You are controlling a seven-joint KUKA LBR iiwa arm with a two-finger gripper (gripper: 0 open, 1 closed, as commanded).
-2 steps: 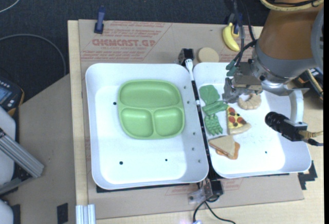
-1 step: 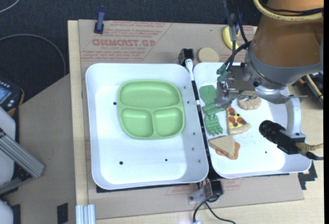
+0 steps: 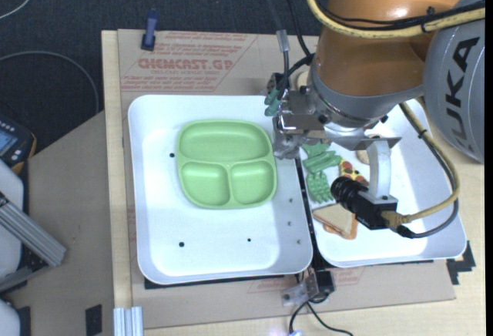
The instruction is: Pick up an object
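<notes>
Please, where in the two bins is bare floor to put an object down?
In the left bin, bare floor borders the green divided plate: a wide strip below it and a narrower one on its left. The right bin is crowded: green toys, toast piece and the arm above.

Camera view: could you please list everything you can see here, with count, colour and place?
Bins: two, white, side by side on the bench.
Divided plate: one, light green, three compartments, in the left bin.
Ridged green pieces: a few, green, in the right bin by the divider.
Toast-like slice: one, tan with brown edge, right bin, near front.
Small red and yellow item: one, right bin, partly hidden.
Cardboard sheet: one, brown with red print, under the bins.
Blue clip: one, at the cardboard's far left edge.
Arm: one, grey with orange band, over the right bin.
Gripper: one, at the divider between bins.
</notes>
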